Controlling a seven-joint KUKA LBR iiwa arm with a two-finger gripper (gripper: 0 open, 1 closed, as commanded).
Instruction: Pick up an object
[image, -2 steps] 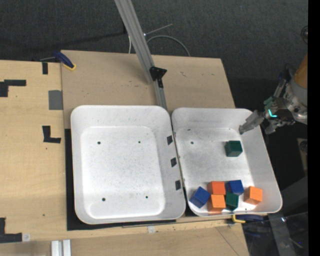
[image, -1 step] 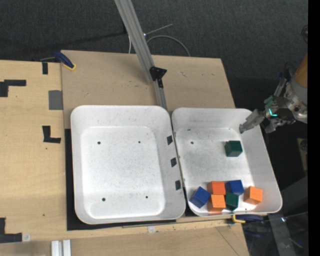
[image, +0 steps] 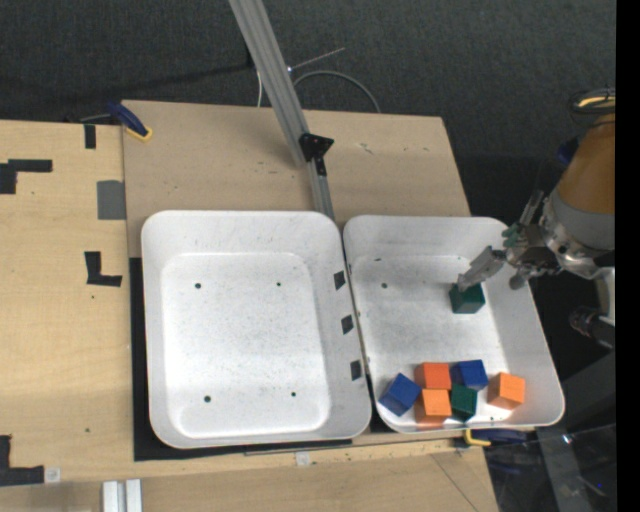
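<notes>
Green block (image: 466, 299) sits alone in the right bin (image: 420, 250), toward 3 o'clock — well apart from the cluster (image: 450, 388) of blue, orange and green blocks at the bin's 6 o'clock edge. Gripper (image: 478, 277) is right over it, one finger touching its top; I can't tell if the fingers are apart or together. I read this as the approach/grasp step — next move needs a confirmed clamp before lifting. Left bin (image: 240, 240) isn't involved.

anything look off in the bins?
Nothing damaged or spilled. One green block sits alone mid right bin by the hand, away from the cluster of blocks along the near edge.
</notes>
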